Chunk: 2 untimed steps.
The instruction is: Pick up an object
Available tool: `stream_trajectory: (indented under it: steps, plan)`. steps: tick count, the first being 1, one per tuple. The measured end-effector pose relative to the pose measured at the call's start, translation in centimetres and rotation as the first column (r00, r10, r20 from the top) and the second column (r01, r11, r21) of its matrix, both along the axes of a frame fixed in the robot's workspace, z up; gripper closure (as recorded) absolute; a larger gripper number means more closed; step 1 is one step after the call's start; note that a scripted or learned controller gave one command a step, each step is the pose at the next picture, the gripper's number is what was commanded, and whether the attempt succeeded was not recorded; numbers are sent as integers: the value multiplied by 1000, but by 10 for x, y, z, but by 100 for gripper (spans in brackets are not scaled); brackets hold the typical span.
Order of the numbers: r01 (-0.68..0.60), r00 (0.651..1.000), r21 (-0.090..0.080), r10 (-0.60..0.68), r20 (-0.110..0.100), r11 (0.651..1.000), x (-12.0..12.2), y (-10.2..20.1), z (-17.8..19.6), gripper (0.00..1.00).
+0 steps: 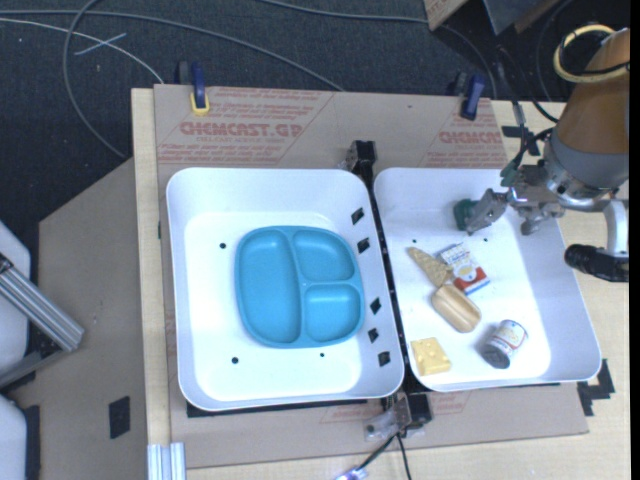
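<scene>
Gripper (512,206): over right bin (565,298) far side; finger state indiscernible. Dark green object (466,212) just left; remaining items (458,308) nearer, leftward.

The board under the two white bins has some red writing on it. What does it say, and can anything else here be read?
"CHEMCAST GP": red print on the brown board, above the left bin; smaller lines around it are too blurred to read.
The same red print repeats above the right bin, too faint to read fully.
Small carton in the right bin: red and white label, too small to read.
Can: label unreadable.
</scene>
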<state>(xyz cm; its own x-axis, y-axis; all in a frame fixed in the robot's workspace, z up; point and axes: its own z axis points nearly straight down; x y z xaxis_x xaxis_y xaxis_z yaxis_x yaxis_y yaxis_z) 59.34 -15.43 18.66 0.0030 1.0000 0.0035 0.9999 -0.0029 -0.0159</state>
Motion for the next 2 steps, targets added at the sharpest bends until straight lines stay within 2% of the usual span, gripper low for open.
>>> stream_trajectory:
  steps: [1,2]
  plan:
    - [-3,1000,-3,3,15,1000,3,0,9,0]
    - [-4,1000,-1,4,10,1000,1,11,-42,0]
